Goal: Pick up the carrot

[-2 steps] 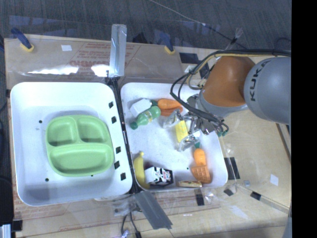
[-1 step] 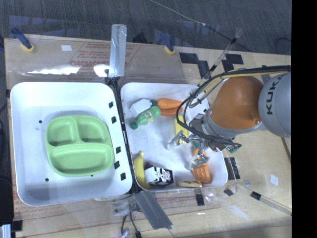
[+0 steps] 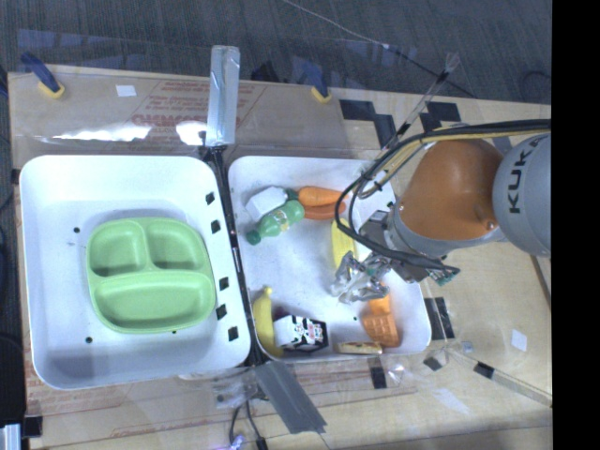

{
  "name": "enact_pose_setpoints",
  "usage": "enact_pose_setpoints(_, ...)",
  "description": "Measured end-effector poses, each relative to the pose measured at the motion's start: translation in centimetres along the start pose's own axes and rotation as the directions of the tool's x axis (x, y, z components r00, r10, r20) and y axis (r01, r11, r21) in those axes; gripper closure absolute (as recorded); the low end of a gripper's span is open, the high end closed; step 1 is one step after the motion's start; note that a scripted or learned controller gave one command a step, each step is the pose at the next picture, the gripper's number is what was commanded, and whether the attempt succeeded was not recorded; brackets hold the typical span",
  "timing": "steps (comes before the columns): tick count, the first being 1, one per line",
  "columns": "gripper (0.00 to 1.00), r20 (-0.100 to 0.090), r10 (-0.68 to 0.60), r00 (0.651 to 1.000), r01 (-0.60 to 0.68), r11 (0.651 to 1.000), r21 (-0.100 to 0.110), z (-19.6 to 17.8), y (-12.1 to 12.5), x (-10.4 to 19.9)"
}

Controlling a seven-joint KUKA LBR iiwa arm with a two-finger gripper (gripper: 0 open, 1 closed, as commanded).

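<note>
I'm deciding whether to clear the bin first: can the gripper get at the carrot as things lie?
Probably yes. The carrot lies uncovered at the right bin's far edge; a green bottle touches its left end, which may crowd the gripper.

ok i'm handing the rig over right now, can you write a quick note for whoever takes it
End effector: low over the middle of the right bin, nothing seen between its fingers; whether they are open or shut cannot be told.
Carrot: lying near the far rim of the right bin, beside the green bottle, apart from the end effector.
Also in that bin: a banana at the near left, an orange wedge-shaped item just near the end effector.
Left bin: holds the green divided plate.
Done: nothing yet, carrot not picked.
Left: move to the carrot, grasp it, lift.
</note>
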State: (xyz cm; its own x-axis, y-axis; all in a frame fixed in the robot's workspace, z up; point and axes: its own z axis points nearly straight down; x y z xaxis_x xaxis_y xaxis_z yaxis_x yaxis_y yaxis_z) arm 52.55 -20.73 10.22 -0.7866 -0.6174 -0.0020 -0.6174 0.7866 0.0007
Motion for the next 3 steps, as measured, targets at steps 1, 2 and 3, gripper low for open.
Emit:
enact_pose_setpoints(1,0.00,0.000,-0.001,1.000,0.001,1.000,0.000,0.0,0.0,0.0)
enact_pose_setpoints(2,1.00,0.003,-0.005,1.000,0.005,1.000,0.002,-1.0,0.0,-0.3)
enact_pose_setpoints(3,0.00,0.002,-0.005,1.000,0.005,1.000,0.001,-1.0,0.0,-0.3)
